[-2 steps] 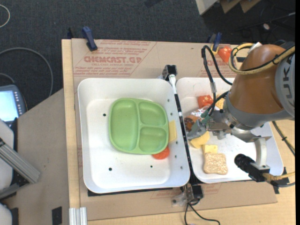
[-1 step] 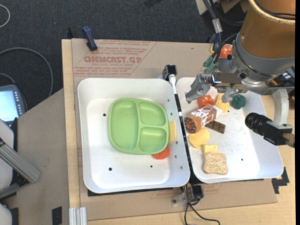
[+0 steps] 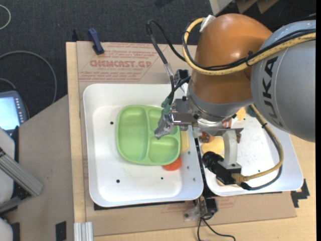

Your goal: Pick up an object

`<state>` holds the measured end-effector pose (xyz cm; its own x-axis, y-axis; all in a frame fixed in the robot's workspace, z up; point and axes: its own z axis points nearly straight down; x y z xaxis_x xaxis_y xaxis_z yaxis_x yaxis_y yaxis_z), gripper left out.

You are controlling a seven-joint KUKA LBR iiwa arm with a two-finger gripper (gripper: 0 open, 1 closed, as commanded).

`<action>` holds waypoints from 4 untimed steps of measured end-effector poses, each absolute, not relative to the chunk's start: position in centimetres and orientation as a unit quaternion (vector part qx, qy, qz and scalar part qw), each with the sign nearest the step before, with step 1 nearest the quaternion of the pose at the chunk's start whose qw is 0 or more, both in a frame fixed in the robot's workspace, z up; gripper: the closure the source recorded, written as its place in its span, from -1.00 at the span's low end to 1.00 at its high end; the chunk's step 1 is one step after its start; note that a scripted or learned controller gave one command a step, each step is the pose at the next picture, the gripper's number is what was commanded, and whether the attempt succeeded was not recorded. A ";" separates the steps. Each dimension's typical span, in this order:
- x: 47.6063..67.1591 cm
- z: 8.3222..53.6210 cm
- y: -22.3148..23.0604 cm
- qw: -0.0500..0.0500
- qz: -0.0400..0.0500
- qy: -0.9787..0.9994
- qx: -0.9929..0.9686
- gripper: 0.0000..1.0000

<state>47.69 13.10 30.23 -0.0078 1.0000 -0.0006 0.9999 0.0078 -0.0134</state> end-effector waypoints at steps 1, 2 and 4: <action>47.9 31.9 12.7 0.000 -0.001 -0.707 -0.707 1.00; 47.6 17.8 6.0 0.004 0.008 -0.704 -0.710 1.00; 49.9 38.8 0.7 -0.006 -0.004 -0.704 -0.710 1.00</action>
